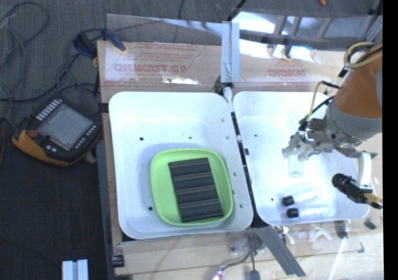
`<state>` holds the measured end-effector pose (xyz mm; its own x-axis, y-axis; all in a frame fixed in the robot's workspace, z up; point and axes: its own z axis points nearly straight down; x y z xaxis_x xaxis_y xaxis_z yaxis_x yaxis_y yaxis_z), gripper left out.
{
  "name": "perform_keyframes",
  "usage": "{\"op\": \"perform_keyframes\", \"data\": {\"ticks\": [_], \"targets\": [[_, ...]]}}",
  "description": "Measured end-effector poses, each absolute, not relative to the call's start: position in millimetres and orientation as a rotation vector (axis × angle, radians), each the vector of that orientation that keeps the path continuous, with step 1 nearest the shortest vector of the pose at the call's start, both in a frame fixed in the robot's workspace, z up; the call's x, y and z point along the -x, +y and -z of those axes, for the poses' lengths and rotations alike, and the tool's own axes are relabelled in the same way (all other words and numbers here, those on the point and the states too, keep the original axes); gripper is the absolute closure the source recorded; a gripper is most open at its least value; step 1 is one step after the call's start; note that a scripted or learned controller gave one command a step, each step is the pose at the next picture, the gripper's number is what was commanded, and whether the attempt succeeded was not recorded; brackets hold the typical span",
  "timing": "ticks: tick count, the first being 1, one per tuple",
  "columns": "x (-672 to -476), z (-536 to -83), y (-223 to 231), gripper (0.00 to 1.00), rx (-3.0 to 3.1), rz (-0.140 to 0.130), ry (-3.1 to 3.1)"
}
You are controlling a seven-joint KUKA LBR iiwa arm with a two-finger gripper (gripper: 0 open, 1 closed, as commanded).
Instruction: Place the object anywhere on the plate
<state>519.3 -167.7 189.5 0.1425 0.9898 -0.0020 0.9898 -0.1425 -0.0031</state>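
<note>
Left bin (pixel 124 117): green plate (pixel 160 167) near the front edge, toward the front right corner, with a dark ribbed block (pixel 196 188) lying on it, long axis running back to front. Right bin (pixel 261 111): along the front edge, two clear tubes with black caps, front tube (pixel 306 211) and rear tube (pixel 303 198), side by side, long axes running left to right, caps toward the left; taken here as the likely objects for the task, though which one is meant cannot be told. Gripper (pixel 298 151) poised over the middle of the right bin, something pale and translucent just under it, too blurred to call a held object; whether open or shut, cannot tell. Key relation: tubes lying toward the front edge from the gripper, slightly to its right, close by but apart; plate well apart to the left, across the wall between the bins. Likely next need: descent toward the front, fingers set across a tube's short width, then a carry leftward over the divider.
</note>
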Motion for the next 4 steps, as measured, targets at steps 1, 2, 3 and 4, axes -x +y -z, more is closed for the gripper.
{"op": "perform_keyframes", "data": {"ticks": [1,2,3,4], "targets": [[-519.4,-189.6,-167.7,0.0,2.374,-0.005,-2.057],[-536.7,-213.7,-166.5,0.0,2.297,0.0,-2.14],[-579.6,-255.8,-115.1,0.0,2.279,-0.003,-2.164],[-622.0,-273.2,-87.1,0.0,2.168,-0.006,-2.279]]}}
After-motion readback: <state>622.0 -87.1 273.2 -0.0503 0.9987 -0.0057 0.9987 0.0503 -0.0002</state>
